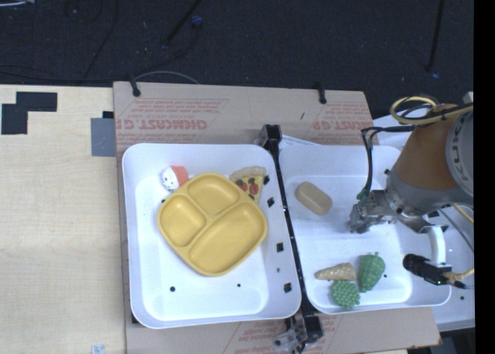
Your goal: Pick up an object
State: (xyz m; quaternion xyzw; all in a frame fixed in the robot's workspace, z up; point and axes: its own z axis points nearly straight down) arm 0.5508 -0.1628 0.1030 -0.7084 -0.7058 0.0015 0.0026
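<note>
Left bin (147, 267): a shallow white tray at lower centre of the frame, holding a yellow three-compartment plate (213, 223) tilted on the diagonal; a small white-and-orange toy (173, 178) touches the plate's upper-left rim and a pizza-slice toy (250, 181) sits at its upper-right rim.

Right bin (332, 161): a matching white tray to the right, separated by a black divider rail (283, 217); it holds a smooth tan oval piece (313, 198) near its upper left, and along the lower edge a beige cone-like piece (336, 272), a knobbly green round toy (345, 294) and a second textured green toy (370, 270), the three clustered close together.

Arm: the grey arm with its orange band (425, 161) enters from the frame's right; the gripper (363, 217) hangs over the right bin's bare middle, right of the tan oval and above the green toys.

Fingers: whether open or closed cannot be told; nothing is seen between them.

Open room: bare white floor in the left bin's lower portion and the right bin's centre.

Surroundings: brown printed cardboard (232, 113) under both bins.
</note>
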